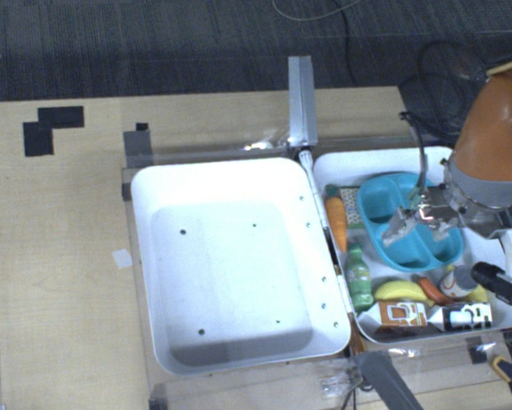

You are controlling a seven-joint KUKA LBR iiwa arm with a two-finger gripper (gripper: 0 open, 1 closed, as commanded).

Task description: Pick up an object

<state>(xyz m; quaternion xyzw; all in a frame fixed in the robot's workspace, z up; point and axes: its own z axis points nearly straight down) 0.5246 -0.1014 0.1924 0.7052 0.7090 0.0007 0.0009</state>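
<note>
Left bin (219, 194): you have nothing dropped here yet.
Right bin (387, 158): carrot (336, 222), green bottle (359, 277), banana (399, 290), blue container (408, 219).
Hand (422, 217): over the blue container; whether it is clenched, you cannot tell.
Progress: judged early, nothing visibly lifted.

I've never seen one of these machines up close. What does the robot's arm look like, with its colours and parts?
The arm comes in from the right as a thick rounded body, with a broad orange band above a grey wrist section. At its end sits a small metallic gripper, silvery with dark parts. A thin black cable curves along beside the wrist.
</note>
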